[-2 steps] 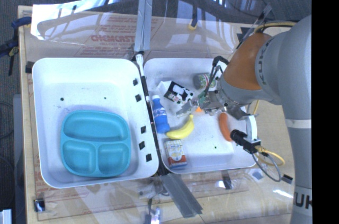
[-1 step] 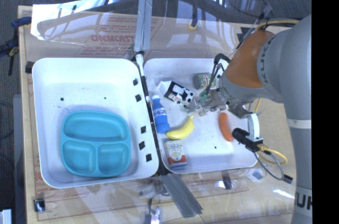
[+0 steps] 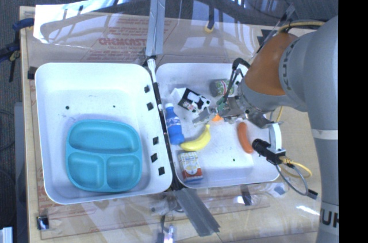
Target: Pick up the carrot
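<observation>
While only a bright orange stub of what I take to be the carrot (image 3: 215, 118) peeps out from under my gripper (image 3: 221, 113), I judge this to be the closing-in step, and it needs care. Most of the carrot is hidden beneath me, so I can't make out its length or which way it lies. How wide my gripper stands I cannot tell from up here either.

To do this well I should come straight down over the stub, straddling its narrow width rather than its ends, and squeeze before lifting.

The carrot sits in the middle of the right bin (image 3: 227, 164). A banana (image 3: 196, 140) lies just beside it toward the front, and a black-and-white toy (image 3: 192, 101) is near on the far-left side. A longer, redder piece, probably a sausage (image 3: 245, 137), lies close by on the other side. I mustn't mistake it for my target.
</observation>
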Controlling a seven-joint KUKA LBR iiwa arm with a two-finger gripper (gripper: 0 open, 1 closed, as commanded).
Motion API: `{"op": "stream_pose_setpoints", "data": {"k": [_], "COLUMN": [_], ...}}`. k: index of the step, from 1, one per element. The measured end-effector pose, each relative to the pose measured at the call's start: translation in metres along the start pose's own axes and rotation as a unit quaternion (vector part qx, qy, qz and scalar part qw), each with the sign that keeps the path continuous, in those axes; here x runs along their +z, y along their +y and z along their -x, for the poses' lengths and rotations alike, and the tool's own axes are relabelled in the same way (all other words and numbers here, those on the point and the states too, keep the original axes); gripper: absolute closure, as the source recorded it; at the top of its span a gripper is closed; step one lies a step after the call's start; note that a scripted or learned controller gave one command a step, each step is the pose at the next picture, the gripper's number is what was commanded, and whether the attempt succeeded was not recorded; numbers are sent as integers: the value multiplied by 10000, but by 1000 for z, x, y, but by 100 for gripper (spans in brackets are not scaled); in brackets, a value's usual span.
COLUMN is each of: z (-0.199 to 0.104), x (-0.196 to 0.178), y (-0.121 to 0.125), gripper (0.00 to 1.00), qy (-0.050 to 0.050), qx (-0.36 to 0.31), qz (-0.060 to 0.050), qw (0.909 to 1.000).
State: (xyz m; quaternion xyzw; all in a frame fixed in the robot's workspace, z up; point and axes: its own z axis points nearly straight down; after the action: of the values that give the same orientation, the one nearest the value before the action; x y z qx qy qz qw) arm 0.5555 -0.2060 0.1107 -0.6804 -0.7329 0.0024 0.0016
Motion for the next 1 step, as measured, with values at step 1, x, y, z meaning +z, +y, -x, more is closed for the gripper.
{"op": "stream_pose_setpoints", "data": {"k": [1], "z": [8], "x": [18], "y": [48], "gripper": [0], "qy": [4], "qx": [-513], "qz": [26], "qw": [9987]}}
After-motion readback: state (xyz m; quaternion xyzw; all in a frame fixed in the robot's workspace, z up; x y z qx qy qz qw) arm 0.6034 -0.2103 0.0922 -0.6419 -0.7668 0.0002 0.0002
